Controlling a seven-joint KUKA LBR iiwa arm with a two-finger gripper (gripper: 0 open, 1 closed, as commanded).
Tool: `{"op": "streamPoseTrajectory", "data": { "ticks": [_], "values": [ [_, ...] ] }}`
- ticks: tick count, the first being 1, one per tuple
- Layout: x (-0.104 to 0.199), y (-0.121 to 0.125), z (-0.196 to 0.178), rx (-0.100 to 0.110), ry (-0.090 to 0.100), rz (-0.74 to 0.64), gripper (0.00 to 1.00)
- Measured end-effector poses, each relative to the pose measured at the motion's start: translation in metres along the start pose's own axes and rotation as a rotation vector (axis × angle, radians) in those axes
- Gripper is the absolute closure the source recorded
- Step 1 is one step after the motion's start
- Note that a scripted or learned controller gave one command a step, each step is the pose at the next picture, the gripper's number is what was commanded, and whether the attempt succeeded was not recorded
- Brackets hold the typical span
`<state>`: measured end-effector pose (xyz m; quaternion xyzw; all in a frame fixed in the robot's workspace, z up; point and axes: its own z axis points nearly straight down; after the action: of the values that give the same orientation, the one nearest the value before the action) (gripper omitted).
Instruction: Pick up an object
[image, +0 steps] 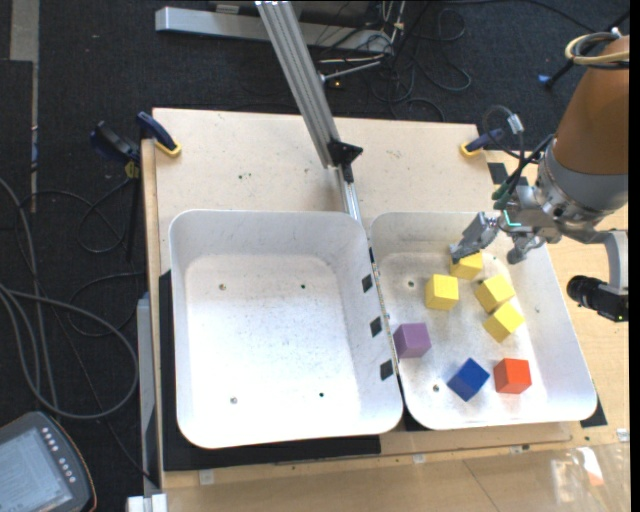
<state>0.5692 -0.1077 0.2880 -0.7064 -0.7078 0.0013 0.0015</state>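
so far nothing has been lifted: every block is seen lying on the floor of the right bin (560, 345), and the left bin (200, 300) is not involved. the gripper (497, 237) is held low over the far part of the right bin, its two fingers spread apart, with no object between them. a yellow block (467, 266) lies just beneath and beside the left finger, whether touched cannot be told; this is judged the likely target. three more yellow blocks, a purple block (411, 339), a blue block (468, 379) and a red block (512, 375) are left nearer the camera. closing and lifting remain to be done
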Motion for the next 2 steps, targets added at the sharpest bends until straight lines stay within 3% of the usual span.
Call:
{"op": "streamPoseTrajectory", "data": {
  "ticks": [1, 2],
  "values": [
    [0.000, 0.001, -0.002, -0.004, -0.001, 0.001, 0.00],
    [0.005, 0.009, 0.049, 0.001, 0.000, 0.001, 0.00]
  ]
}}
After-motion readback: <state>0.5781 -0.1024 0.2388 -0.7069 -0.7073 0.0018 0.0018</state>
